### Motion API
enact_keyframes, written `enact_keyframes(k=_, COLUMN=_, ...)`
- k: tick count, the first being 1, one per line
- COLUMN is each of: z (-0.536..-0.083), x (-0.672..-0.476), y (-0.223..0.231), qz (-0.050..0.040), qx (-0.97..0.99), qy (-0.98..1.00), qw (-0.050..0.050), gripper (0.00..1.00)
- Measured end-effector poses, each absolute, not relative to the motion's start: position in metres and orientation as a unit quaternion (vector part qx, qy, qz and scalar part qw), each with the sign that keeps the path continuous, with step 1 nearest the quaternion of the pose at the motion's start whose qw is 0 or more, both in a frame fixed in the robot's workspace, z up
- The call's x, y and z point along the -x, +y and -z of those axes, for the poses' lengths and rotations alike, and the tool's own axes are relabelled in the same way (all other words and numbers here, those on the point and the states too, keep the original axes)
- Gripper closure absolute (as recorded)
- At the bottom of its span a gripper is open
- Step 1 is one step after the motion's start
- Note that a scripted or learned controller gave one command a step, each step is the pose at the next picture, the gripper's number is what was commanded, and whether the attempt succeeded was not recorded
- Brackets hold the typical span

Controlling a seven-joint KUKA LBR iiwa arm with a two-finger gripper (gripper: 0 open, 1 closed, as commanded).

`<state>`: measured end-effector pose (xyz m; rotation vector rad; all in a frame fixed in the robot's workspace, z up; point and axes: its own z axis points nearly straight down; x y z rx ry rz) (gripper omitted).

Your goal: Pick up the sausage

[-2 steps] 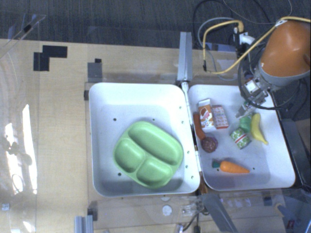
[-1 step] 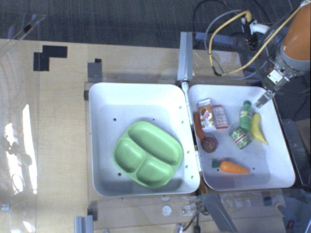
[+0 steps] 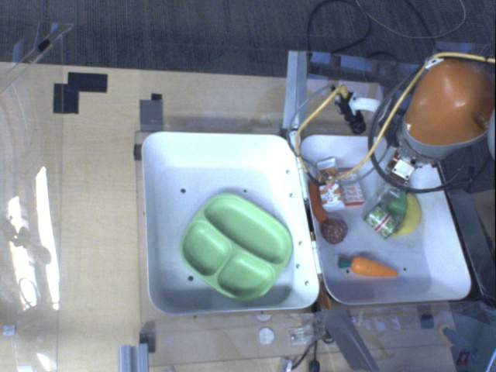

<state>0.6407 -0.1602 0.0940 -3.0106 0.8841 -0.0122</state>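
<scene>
Pale wood bench (image 3: 85,231) carries 2 white bins; the left bin (image 3: 167,169) holds a green 3-compartment plate (image 3: 236,245). In the right bin (image 3: 442,277), the sausage (image 3: 315,202) lies along the left wall beside a carton (image 3: 339,192). The gripper (image 3: 397,169) hangs above a green can (image 3: 385,215); its state I cannot tell.

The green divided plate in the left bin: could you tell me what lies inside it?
The green divided plate shows three bare compartments; the bin floor beneath it is covered.

Bins (image 3: 167,285): matt white plastic. Green tray (image 3: 236,245): smooth plastic, slight sheen. Bench (image 3: 93,231): pale wood-look, smooth. Arm's orange band (image 3: 449,103): glossy. Sausage (image 3: 315,201): smooth, reddish-brown.
</scene>
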Motion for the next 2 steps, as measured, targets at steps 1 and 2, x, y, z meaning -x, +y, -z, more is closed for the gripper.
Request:
enact_keyframes(k=1, z=-0.189, x=-0.614, y=-0.157, qz=0.0171, qx=0.994, qy=0.106, qw=0.004, gripper=1.0)
enact_keyframes(k=2, z=-0.147, x=-0.502, y=-0.12, qz=0.0054, qx=0.99, qy=0.14, qw=0.003, gripper=1.0)
